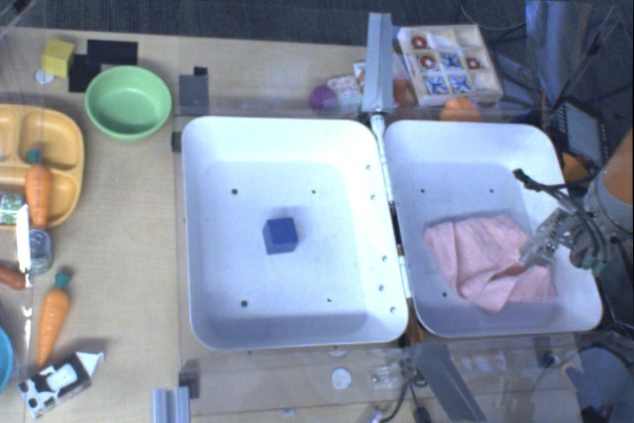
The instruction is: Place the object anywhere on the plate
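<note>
You are gripping the pink cloth (487, 260) at the right bin's (466, 146) right edge; the gripper (535, 255) fingers are pinching it. Lifting comes next.

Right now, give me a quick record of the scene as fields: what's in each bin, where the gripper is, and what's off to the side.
left bin: blue cube, near the middle
right bin: pink cloth, crumpled
gripper: over the cloth's right edge
bench, left side: green bowl, yellow tray, toy carrots
</note>
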Controlling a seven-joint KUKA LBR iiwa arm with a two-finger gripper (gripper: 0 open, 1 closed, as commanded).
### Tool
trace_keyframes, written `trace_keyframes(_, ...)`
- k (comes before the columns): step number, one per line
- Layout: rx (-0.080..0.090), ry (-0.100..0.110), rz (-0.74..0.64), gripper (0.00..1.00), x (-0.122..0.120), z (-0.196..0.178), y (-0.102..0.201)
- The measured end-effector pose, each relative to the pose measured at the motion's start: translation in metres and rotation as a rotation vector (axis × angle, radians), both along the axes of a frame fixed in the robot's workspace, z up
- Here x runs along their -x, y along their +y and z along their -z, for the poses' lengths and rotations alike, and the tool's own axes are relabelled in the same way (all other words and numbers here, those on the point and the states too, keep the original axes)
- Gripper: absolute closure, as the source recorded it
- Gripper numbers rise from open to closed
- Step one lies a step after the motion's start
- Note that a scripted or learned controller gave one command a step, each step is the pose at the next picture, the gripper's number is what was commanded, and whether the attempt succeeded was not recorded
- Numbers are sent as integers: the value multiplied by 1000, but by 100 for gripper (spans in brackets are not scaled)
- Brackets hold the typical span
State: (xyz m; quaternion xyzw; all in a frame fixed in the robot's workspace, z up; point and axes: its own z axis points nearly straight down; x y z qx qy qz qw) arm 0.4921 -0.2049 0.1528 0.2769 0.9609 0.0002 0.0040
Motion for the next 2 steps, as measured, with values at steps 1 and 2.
trace_keyframes(1, 5, -5, -213, 100, 2, -22, -1)
trace_keyframes(2, -2, 1, 196, 100, 3, 10, 0)
